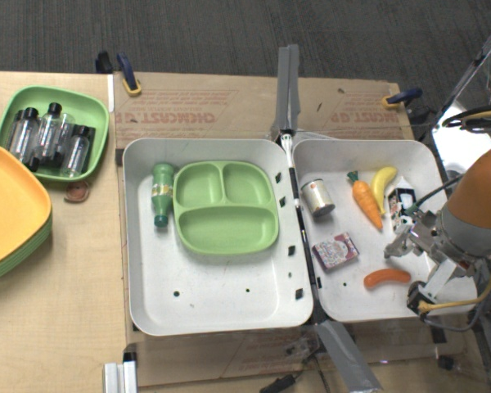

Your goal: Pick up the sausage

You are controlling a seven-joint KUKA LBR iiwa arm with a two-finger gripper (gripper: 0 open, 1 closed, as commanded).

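The sausage (386, 278), a short orange-red link, lies on the floor of the right bin (344, 301) near its front right corner. My gripper (403, 246) hangs at the end of the grey arm, just above and slightly right of the sausage, over the bin's right side. It sits close to the sausage, and I cannot tell whether it touches it. The sausage lies flat and in full view.
The right bin also holds a carrot (367, 203), a banana (383, 185), a metal can (317, 197), a small pink box (335, 251) and a white-blue packet (403, 203). In the left bin (147, 301) are a green divided plate (226, 207) and a green bottle (161, 193).
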